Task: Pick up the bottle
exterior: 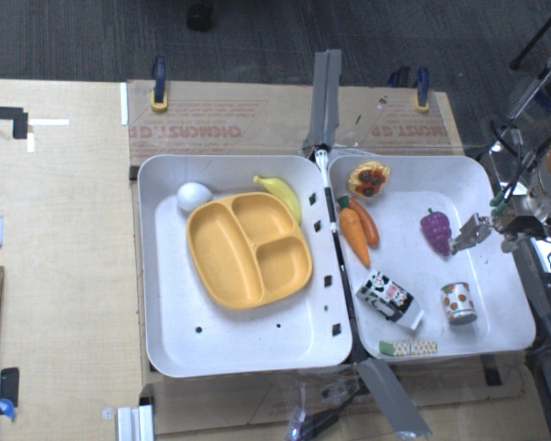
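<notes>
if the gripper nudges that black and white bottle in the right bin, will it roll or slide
The cow-patterned bottle lies on its side on the smooth white bin floor, so a sideways nudge would probably roll it. It looks small, likely light plastic, so it may skid away. The gripper sits apart from it, near the purple grapes.

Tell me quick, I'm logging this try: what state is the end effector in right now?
End effector: over the right bin beside the purple grapes; nothing visible in it; open or closed cannot be told.
</notes>
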Controlling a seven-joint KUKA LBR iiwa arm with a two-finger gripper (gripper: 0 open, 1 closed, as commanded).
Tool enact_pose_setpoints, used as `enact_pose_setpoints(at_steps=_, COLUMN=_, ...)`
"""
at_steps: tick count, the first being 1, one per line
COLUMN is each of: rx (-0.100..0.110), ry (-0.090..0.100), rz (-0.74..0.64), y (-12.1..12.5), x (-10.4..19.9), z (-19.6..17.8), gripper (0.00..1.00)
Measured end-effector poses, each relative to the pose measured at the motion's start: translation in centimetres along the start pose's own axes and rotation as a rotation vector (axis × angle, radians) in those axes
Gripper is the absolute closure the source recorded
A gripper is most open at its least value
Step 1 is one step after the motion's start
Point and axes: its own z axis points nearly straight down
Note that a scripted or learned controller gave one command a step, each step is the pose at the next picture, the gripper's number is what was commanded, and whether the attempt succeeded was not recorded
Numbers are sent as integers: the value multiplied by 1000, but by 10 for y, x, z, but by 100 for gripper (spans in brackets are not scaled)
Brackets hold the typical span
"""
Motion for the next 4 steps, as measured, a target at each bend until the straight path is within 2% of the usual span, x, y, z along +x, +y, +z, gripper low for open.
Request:
enact_pose_setpoints(at_steps=1, rx=0, ry=0, rz=283, y=13, x=79, z=131, gripper=0)
enact_pose_setpoints(at_steps=2, rx=-1, ry=-2, rz=388, y=97, x=31, z=131, gripper=0)
enact_pose_setpoints(at_steps=3, rx=-2, ry=-1, rz=380, y=149, x=-3, z=130, gripper=0)
enact_pose_setpoints(at_steps=4, rx=-2, ry=-1, rz=66, y=115, x=13, z=130, gripper=0)
